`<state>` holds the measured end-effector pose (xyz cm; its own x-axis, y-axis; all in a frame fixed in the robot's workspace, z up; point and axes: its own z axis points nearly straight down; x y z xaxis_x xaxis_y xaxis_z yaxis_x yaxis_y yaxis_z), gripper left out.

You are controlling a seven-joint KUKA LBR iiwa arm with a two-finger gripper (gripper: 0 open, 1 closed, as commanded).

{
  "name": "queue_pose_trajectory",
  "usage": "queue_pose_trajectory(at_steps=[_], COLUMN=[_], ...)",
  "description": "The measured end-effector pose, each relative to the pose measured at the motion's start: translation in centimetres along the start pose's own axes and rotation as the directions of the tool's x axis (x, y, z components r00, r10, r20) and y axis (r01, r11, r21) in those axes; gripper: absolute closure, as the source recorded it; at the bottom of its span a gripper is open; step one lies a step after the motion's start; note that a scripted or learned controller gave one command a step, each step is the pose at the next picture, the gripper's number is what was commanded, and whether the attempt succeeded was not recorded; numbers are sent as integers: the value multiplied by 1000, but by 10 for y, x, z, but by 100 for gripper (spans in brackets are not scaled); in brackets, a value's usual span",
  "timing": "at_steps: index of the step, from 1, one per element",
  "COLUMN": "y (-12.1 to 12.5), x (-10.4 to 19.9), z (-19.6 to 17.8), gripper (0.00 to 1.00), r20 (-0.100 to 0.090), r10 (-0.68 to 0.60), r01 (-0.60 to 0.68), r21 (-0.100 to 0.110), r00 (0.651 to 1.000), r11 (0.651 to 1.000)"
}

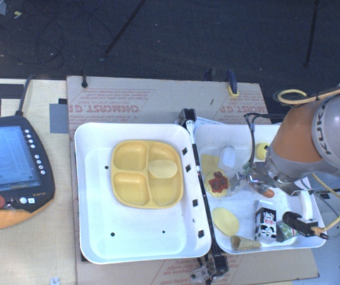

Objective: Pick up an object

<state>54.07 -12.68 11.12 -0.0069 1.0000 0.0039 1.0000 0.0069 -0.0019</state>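
Clutter crowds the right bin [217,242]: a cone [245,243] at the near rim, a black-and-white carton [267,223] upright just behind, a red piece [219,182] further back. Above the bin's middle hangs the gripper [257,180]; the red piece lies just to its left. Whether it grips anything, I cannot tell.
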Motion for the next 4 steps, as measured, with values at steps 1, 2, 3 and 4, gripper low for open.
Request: queue_pose_trajectory(at_steps=[1, 2, 3, 4], y=[-6, 75, 104, 102], x=[-56, -84, -43, -28], z=[23, 22, 23, 24], gripper=[0, 0, 0, 0], r20=[0, 7, 3, 3], r10=[8, 3, 3, 6], r01=[-8, -3, -3, -6], r21=[1, -7, -2, 1], r00=[1000, 1000, 1000, 1000], r11=[1000, 1000, 1000, 1000])
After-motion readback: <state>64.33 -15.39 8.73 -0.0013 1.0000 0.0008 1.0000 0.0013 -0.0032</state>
